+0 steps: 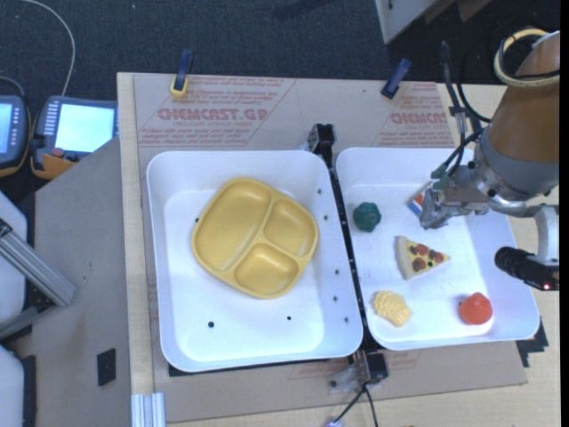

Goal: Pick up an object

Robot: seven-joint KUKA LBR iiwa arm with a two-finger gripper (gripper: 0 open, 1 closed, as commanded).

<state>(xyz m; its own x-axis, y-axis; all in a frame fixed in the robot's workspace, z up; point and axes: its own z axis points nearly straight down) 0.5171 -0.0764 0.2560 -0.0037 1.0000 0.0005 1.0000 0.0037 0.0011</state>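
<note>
The right bin (507,238) holds a dark green lump (366,215), a toy pizza slice (420,258), a pale yellow ridged piece (391,307) and a red ball-like toy (476,309). My gripper (436,213) hangs low over the bin's back middle, just above and right of the pizza slice. A small red, white and blue object (415,205) peeks out at the gripper's left side, mostly hidden by it. I cannot tell whether it touches the gripper.
A yellow divided plate (256,237) lies in the left bin (169,256). A black ridge (342,238) separates the bins. Cables (458,105) trail from the arm over the right bin's back edge. A black device (526,268) juts in at the right.
</note>
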